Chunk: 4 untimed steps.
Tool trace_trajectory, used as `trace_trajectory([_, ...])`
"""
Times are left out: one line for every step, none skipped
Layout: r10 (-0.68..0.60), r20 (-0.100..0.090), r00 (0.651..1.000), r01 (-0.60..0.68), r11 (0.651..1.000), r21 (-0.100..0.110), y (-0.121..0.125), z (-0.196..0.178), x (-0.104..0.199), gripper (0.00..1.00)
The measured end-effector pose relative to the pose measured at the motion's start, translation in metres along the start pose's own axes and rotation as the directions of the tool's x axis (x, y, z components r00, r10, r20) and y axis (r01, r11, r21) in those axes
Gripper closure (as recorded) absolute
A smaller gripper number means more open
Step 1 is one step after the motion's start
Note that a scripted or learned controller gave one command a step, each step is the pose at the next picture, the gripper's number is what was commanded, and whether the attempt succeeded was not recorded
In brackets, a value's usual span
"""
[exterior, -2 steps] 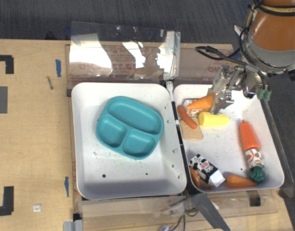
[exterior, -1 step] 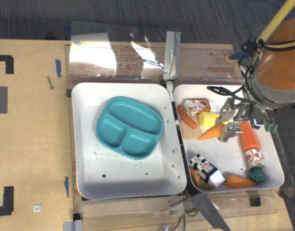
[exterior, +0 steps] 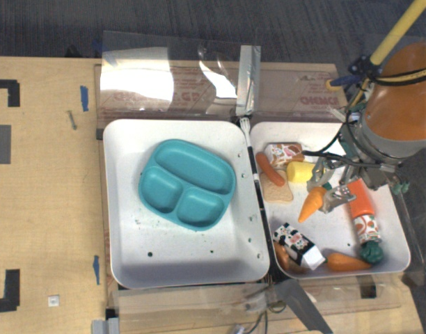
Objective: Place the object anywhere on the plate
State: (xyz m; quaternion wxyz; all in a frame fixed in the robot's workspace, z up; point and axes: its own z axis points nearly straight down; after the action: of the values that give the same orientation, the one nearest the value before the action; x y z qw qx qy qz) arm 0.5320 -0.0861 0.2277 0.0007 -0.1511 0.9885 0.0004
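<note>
A teal plate (exterior: 187, 182) with three compartments lies in the left bin (exterior: 122, 145), nothing on it. My gripper (exterior: 329, 188) hangs low over the middle of the right bin (exterior: 401, 256), under the grey wrist with its orange band. A small orange carrot (exterior: 311, 203) lies tilted just left of and below the gripper tip, touching or nearly touching it. Whether the carrot is between the fingers is not visible. A yellow piece (exterior: 300, 171) sits just up and left of the gripper.
The right bin also holds a sausage (exterior: 271, 169) on a bread slice (exterior: 280, 191), a red-labelled packet (exterior: 283, 152), an orange bottle (exterior: 363, 211), a second carrot (exterior: 346, 261) and a cow-patterned carton (exterior: 296, 243). A ridge (exterior: 258, 200) divides the bins.
</note>
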Motion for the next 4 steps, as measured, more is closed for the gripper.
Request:
trace_trajectory([-0.159, 0.009, 0.987, 0.159, 0.987, 0.002, 0.074, -0.031, -0.045, 1.0])
trace_trajectory([-0.407, 0.014, 0.914, 0.406, 0.914, 0.007, 0.137, -0.164, -0.101, 1.0])
trace_trajectory([-0.72, 0.003, 0.694, 0.72, 0.694, 0.002, 0.148, -0.17, -0.054, 1.0])
trace_trajectory([-0.896, 0.002, 0.444, 0.896, 0.444, -0.004, 0.15, -0.006, -0.056, 1.0])
